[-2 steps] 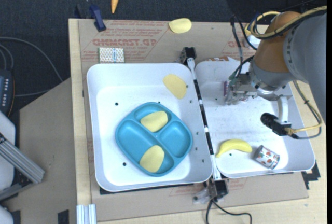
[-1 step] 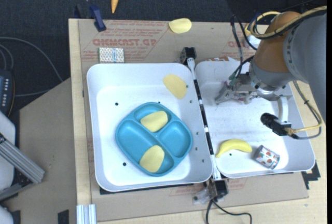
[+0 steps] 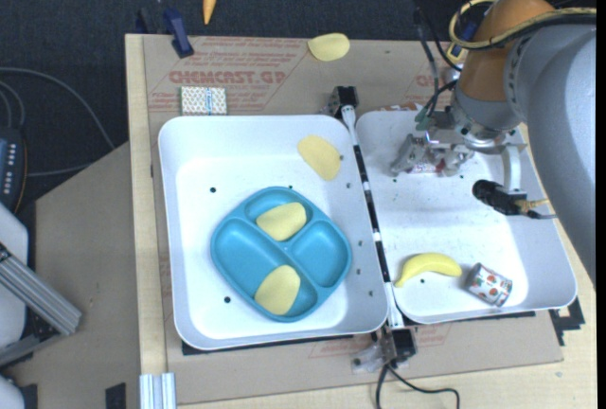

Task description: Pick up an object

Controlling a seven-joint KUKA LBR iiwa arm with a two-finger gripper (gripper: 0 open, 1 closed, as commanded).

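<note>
My gripper (image 3: 428,156) hangs low over the far left part of the right bin (image 3: 530,298), at the end of the grey arm with the orange band. Nothing can be made out in its grasp. A yellow banana (image 3: 427,267) lies near that bin's front edge, with a small red and white can (image 3: 488,284) on its side just to the right. Both are well in front of the gripper. In the left bin (image 3: 189,161) a blue divided plate (image 3: 322,251) holds two yellow pieces (image 3: 281,220) (image 3: 278,289). Another yellow piece (image 3: 320,156) lies at that bin's far right.
Loose things lie on the cardboard behind the bins: a yellow piece (image 3: 329,46), a patterned packet (image 3: 204,99), a blue item (image 3: 177,33) and a small carrot (image 3: 209,5). A black clip (image 3: 345,100) sits where the two bins meet at the back.
</note>
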